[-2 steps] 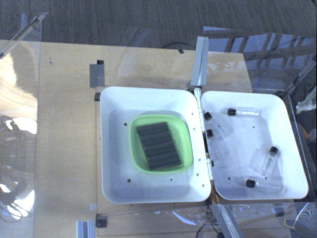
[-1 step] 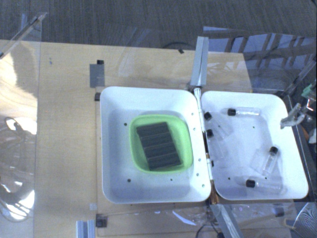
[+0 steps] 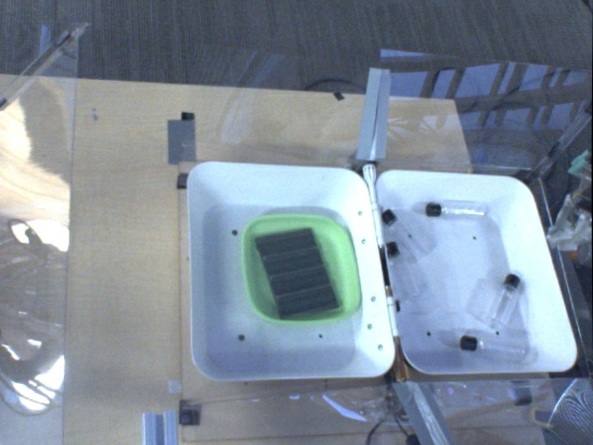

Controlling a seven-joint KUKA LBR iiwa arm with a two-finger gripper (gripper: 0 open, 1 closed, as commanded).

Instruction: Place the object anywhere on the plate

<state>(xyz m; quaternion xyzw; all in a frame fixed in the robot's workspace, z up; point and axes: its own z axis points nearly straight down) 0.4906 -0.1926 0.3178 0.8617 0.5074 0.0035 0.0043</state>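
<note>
The light wooden table [image 3: 111,276] carries two shallow white bins. In the left bin [image 3: 208,248] sits a square lime-green plate [image 3: 255,248] bearing a dark ribbed rectangular block [image 3: 296,273], long axis slanted. The right bin [image 3: 547,276] holds clear, black-capped vials; the nearest vial [image 3: 502,297] lies well right of the plate, tilted. Whether the end effector is open or closed, I cannot tell.
</note>
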